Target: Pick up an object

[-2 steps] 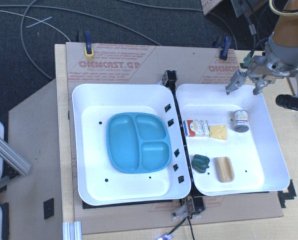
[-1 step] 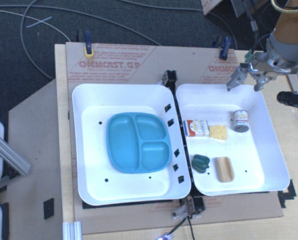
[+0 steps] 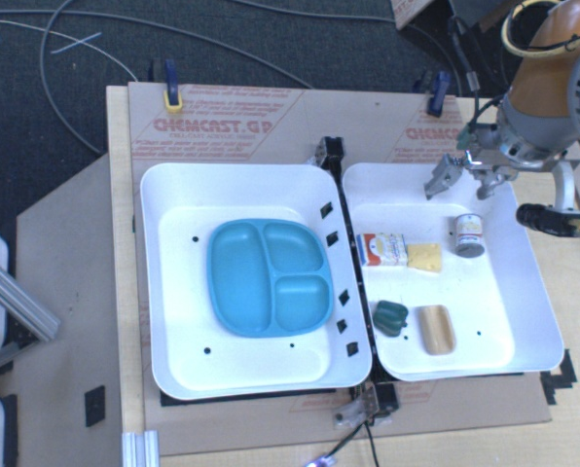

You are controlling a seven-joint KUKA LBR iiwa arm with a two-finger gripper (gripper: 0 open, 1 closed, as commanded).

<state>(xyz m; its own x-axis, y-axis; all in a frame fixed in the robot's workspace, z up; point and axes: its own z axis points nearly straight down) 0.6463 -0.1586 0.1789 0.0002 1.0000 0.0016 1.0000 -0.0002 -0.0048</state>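
Showing "CHEMCAST GP" in red, the board (image 3: 212, 125) underlies both bins (image 3: 163, 261).

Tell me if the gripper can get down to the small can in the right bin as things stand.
Probably yes. The gripper hangs above the right bin's far edge, fingers spread, and the small can lies just below it with bare floor around it.

Blue divided plate (image 3: 270, 276); white bins (image 3: 163, 261); dark green pepper (image 3: 390, 316); yellow cheese wedge (image 3: 425, 258); tan bread roll (image 3: 436, 328).
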